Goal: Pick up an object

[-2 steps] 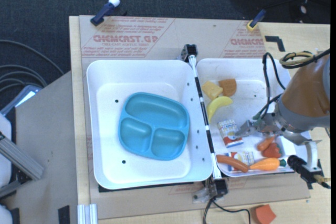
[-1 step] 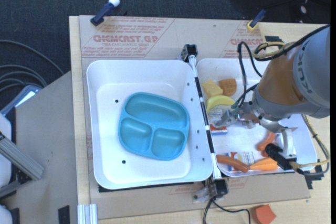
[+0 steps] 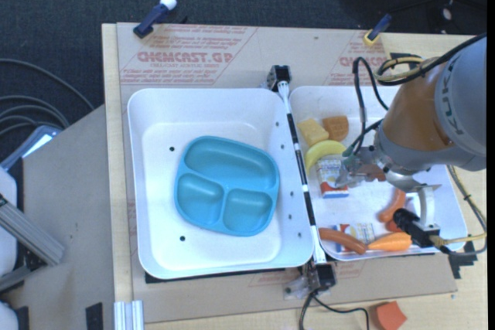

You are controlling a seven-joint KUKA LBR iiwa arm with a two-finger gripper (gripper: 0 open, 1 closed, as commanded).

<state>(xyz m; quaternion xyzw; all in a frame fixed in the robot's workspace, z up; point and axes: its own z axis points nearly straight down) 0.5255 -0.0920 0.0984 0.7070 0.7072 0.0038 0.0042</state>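
Hovering low in the right bin [image 3: 452, 201], the pincer [image 3: 349, 170] sits over a small red-and-white packet [image 3: 332, 185], just beside the yellow banana-like piece [image 3: 323, 153] (whether it is open or closed, I cannot tell). Carrots [image 3: 387, 242] lie near the front wall. Left bin [image 3: 147, 189] holds a blue divided plate [image 3: 227, 185].

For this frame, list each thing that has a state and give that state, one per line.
Blue divided plate: upright in the left bin, compartments bare.
Gripper: low in the right bin, over the small items; grip not readable.
Yellow piece: lying beside the gripper.
Two tan blocks: lying side by side near the far wall.
Carrot: lying flat at the near edge.
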